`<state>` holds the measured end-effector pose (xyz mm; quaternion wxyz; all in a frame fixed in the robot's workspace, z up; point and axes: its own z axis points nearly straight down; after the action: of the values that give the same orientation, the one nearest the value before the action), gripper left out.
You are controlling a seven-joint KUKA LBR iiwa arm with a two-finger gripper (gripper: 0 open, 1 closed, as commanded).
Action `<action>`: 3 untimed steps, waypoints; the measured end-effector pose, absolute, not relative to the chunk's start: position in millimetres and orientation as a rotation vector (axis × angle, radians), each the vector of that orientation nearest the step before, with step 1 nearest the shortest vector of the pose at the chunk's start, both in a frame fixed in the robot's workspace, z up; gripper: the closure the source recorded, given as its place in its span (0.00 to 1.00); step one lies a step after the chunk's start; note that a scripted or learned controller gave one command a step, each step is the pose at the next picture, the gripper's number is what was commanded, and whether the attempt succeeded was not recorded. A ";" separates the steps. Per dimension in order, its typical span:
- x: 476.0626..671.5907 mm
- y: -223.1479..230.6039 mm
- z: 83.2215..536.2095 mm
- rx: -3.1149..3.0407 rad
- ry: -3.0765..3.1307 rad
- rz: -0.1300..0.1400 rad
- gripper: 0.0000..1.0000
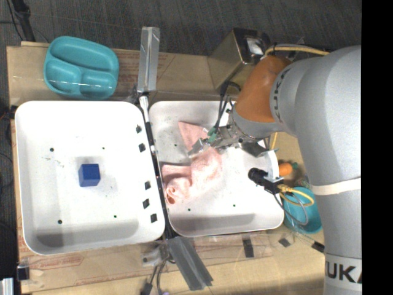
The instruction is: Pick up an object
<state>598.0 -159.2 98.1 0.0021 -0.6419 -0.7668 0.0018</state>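
A pink cloth (195,168) lies crumpled in the right bin (184,226), running from the bin's upper middle down to its left wall. My gripper (201,144) reaches in from the right and sits low over the cloth's upper part, its metal fingers touching or just above the folds. A small blue cube (89,174) rests alone in the middle of the left bin (37,134), far from the gripper.
A teal moulded tray (81,66) lies on the bench behind the left bin. A teal bowl (305,211) and an orange item (286,168) sit by the right bin's right edge. A metal divider (149,158) with black clips separates the bins.
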 end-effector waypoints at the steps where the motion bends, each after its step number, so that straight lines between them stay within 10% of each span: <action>1: 598.7 -159.1 104.8 -2.007 -2.407 0.009 1.00; 2: 598.8 -159.0 104.9 -2.006 -2.408 0.009 0.00; 3: 590.9 -157.9 90.5 -1.949 -2.460 0.001 0.00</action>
<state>590.9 -157.9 90.5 0.0014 -0.6210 -0.7838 0.0004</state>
